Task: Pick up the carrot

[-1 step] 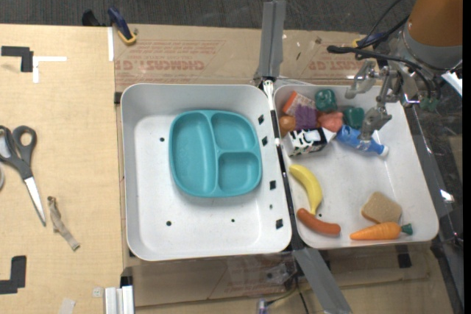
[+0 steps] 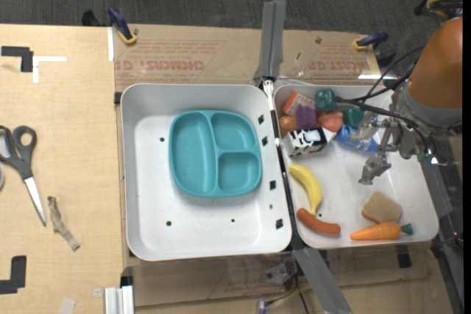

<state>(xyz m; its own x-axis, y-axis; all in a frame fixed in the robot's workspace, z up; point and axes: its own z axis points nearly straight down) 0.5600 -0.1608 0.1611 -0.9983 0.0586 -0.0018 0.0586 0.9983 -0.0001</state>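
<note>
Right now the gripper (image 2: 374, 171) hangs over the right bin (image 2: 419, 180), at the right of the frame and a little above middle height; whether it is wide or narrow I cannot tell, and nothing shows in its grasp. Just below it lies a bread slice (image 2: 381, 208), and below that, near the bin's lower wall, the carrot (image 2: 377, 232) lies roughly level, green top toward the right. The gripper is apart from the carrot, so the pick looks not yet begun. To the lower left are a sausage (image 2: 318, 223) and a banana (image 2: 308, 186); more toys are heaped at the bin's upper end. The left bin (image 2: 140, 180) holds a teal plate (image 2: 215, 154).

The risk, as I judge it: coming down, the gripper may strike the bread, or the nearby wall may crowd the grasp so the carrot rolls away.
</note>
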